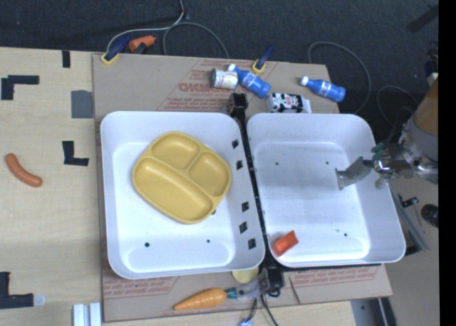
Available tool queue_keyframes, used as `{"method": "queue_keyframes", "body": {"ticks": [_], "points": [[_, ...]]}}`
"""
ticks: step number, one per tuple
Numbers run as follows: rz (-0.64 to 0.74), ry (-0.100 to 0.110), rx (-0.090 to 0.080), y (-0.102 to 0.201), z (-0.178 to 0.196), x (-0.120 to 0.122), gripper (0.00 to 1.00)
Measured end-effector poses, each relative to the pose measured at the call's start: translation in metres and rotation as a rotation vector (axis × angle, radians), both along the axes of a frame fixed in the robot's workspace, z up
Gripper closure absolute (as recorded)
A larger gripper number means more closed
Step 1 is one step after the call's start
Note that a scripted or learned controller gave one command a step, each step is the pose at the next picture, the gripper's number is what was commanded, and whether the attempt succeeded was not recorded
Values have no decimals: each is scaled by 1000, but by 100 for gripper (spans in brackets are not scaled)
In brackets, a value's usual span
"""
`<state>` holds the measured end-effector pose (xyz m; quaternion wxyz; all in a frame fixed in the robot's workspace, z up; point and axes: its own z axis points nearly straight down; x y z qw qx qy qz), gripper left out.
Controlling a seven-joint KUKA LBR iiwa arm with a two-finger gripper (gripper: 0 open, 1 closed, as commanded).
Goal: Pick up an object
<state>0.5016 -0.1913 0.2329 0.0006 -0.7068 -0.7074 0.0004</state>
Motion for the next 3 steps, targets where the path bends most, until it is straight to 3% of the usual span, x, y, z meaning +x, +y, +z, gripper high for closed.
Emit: {"method": "queue_keyframes", "body": {"ticks": [1, 2, 3], "points": [[3, -6, -4, 44, -154, 25, 0], [5, -9, -3, 86, -146, 103, 0], [3, -7, -2, 85, -135, 169, 0]]}}
